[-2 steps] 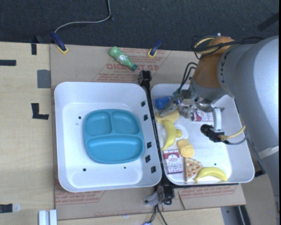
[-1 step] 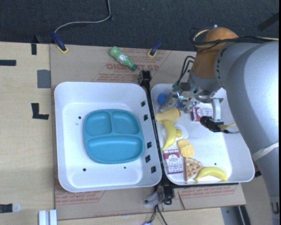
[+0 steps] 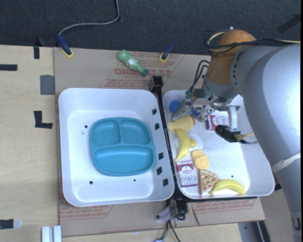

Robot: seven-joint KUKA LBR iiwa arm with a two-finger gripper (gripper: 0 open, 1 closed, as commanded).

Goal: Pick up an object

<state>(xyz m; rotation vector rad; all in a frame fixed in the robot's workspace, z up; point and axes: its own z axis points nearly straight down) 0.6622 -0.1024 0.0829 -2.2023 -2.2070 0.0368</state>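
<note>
The arm [image 3: 272, 95] hangs over the right bin [image 3: 252, 183]; pincer [image 3: 199, 107] grip unclear, seemingly nothing lifted yet.

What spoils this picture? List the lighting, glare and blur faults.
Camera view: lighting is even and soft, with faint shadows along the left bin's rim; mild glare whitens the right bin's floor; the arm looms large and slightly soft up close; the small toys around the gripper look blurry.

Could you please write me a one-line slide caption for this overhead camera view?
KUKA arm's gripper lowered among toy foods in the right bin; blue divided plate in the left bin.
</note>
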